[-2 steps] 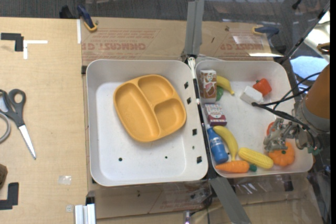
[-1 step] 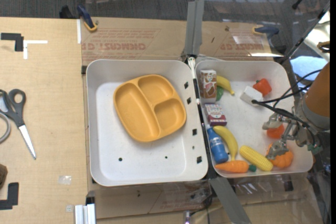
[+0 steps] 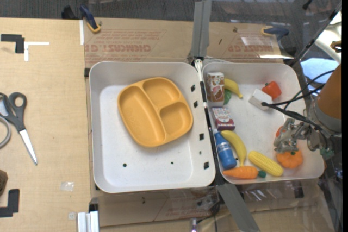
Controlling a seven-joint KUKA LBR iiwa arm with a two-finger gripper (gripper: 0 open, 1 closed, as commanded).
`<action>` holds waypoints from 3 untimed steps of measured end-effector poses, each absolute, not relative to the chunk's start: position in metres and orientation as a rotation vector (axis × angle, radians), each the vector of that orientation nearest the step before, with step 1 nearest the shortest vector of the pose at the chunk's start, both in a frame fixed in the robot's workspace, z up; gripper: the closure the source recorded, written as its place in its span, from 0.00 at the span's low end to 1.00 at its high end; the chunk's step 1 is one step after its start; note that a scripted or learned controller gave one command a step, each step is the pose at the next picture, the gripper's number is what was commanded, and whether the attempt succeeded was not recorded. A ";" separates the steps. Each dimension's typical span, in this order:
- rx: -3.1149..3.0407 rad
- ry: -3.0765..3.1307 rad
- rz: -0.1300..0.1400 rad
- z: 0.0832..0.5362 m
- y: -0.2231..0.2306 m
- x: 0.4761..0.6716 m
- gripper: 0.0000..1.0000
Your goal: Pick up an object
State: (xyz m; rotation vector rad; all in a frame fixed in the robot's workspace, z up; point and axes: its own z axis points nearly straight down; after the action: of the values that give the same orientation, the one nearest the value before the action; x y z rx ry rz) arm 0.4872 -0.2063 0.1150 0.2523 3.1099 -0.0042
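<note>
Grey metal, the gripper (image 3: 286, 138) hangs low at the right bin's (image 3: 255, 76) front right corner, just above a small round orange toy fruit (image 3: 290, 159); whether its grip is apart or together cannot be told. A yellow plastic divided plate (image 3: 155, 111) lies in the left bin (image 3: 103, 160).

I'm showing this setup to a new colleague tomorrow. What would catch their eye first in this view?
Probably the orange divided plate, lying alone in the left bin. Next, the colourful toy food crowded in the right bin: two bananas, a corn cob, a carrot and a blue bottle along its left and near sides. The end effector hangs low at that bin's right side, just above a small orange pumpkin-like toy.
</note>
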 end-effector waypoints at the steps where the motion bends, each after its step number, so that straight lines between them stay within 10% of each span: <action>1: 0.252 3.110 -0.004 0.115 -0.206 0.487 0.00; 3: 0.348 3.097 -0.009 0.098 -0.211 0.486 0.00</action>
State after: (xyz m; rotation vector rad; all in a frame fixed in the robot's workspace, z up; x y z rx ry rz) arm 0.4857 -0.2110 0.0981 0.3482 3.0972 -0.0088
